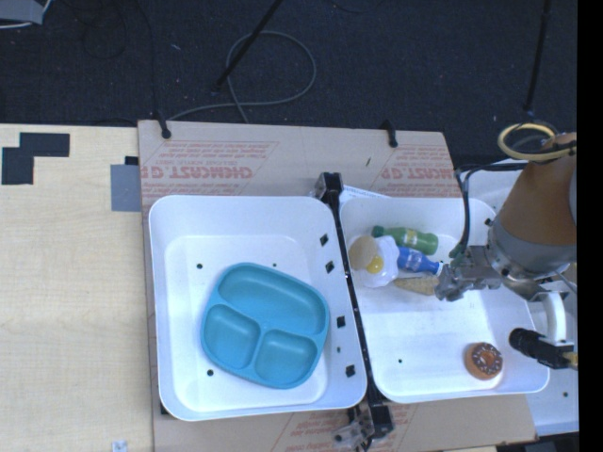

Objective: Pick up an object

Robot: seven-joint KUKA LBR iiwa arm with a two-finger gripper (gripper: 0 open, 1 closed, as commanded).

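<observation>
the small blue and white plastic bottle (415, 261) lies in the right white bin (433, 375), just left of the fingers (450, 285); whether they are spread i cannot tell. a tan flat piece (415, 285) lies beside them. i think they should close slowly around one object only.

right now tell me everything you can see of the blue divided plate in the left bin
The blue divided plate is a light-blue tray with rounded corners and a smooth, plastic-looking surface. Raised ridges split it into three compartments: one long section along its upper side and two smaller ones below it. All three look bare. It lies flat and right side up on the floor of the left white bin, turned at a slant to the bin's walls, toward the lower right part of the bin. Nothing rests on it, and it appears to touch only the bin floor.
</observation>
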